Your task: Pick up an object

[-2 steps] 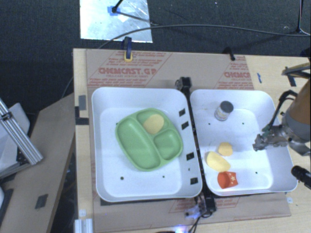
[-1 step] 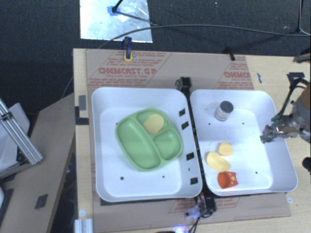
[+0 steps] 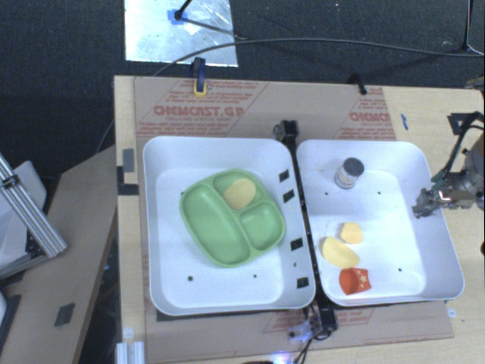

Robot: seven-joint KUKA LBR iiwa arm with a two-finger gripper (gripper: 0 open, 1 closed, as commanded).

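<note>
Gripper [image 3: 426, 203]: at the right rim of the right bin [image 3: 436, 252], low over its edge; too small and blurred to tell whether open or closed; nothing visible in its grasp.
Right bin contents: can [image 3: 349, 173], upright, near the back; small yellow piece [image 3: 351, 233] just beside a larger yellow piece [image 3: 339, 252]; red object [image 3: 355, 280] at the front, touching the larger yellow piece.
Left bin [image 3: 170, 203]: green divided plate [image 3: 220, 230], with a yellow item [image 3: 239, 193] in its rear compartment.
</note>
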